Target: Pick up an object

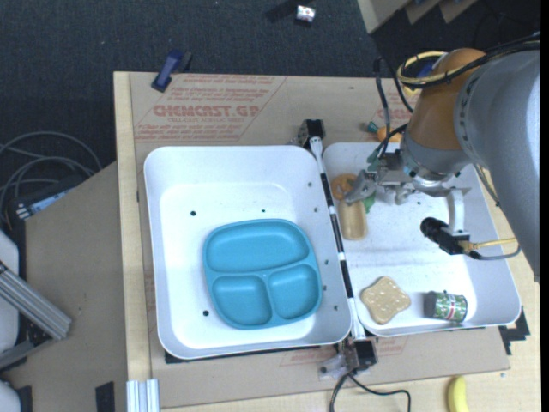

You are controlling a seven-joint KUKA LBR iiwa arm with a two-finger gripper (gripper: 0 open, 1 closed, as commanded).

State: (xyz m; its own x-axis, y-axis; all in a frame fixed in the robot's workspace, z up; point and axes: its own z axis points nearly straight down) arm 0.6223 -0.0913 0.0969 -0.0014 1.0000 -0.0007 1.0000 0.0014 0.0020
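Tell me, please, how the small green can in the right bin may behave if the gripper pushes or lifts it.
The green can lies on its side near the right bin front wall, so a push would probably roll it. Its round, likely smooth body may slip between fingers. It looks small, probably light.

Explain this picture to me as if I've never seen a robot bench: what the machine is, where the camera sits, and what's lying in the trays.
A single camera looks down at a slant on a bench with two shallow white bins. The grey and orange shape is a robot arm reaching in from the right; its tool hangs over the right bin, near a tan oblong object. That bin also holds a tan cracker-shaped piece and a small green can. The left bin holds a blue divided plate. Whether the tool grips anything is unclear.
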